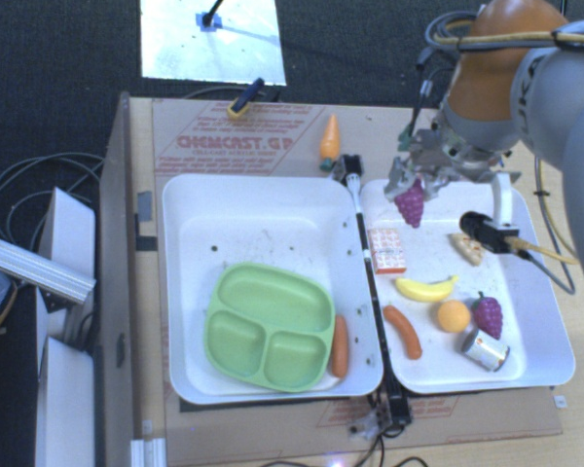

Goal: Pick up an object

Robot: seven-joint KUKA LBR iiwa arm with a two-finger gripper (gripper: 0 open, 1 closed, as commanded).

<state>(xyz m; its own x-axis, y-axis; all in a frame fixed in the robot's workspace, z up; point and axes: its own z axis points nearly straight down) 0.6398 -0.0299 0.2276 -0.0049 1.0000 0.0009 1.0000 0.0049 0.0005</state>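
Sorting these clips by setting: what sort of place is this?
Probably a robotics lab bench set up for grasping trials: two white bins of toy food such as a banana, a grey arm reaching in, loose cables on dark carpet.

- Green divided plate [270, 327]: lies in the left bin [190, 217], toward its near side.
- Orange sausage [340, 346]: lies in the left bin, just beside the plate's right edge.
- Toy carrot [330, 137]: rests on the cardboard sheet [219, 144] behind both bins.
- White panel [211, 27]: lies on the dark floor beyond the table.
- Black cables [24, 178]: run along the floor at the left.
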